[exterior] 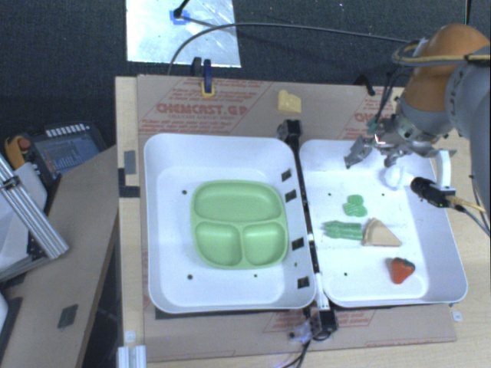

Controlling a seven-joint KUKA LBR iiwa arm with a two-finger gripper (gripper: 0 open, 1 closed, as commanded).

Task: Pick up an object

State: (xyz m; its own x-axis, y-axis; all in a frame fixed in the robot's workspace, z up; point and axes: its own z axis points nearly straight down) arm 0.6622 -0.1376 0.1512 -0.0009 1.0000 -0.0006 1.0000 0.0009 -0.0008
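Observation:
The right bin holds a small green round piece, a long green piece, a tan wedge touching its right end, and a red strawberry-like piece near the front. My gripper hangs over the back of this bin, behind the green round piece. It is open, its fingers spread, with nothing between them. A small whitish thing lies just below the right finger; what it is stays unclear.
The left bin bears a light green divided plate. A yellow block lies on the cardboard behind the bins. A black divider clamp sits between the bins. Grey equipment stands at the far left.

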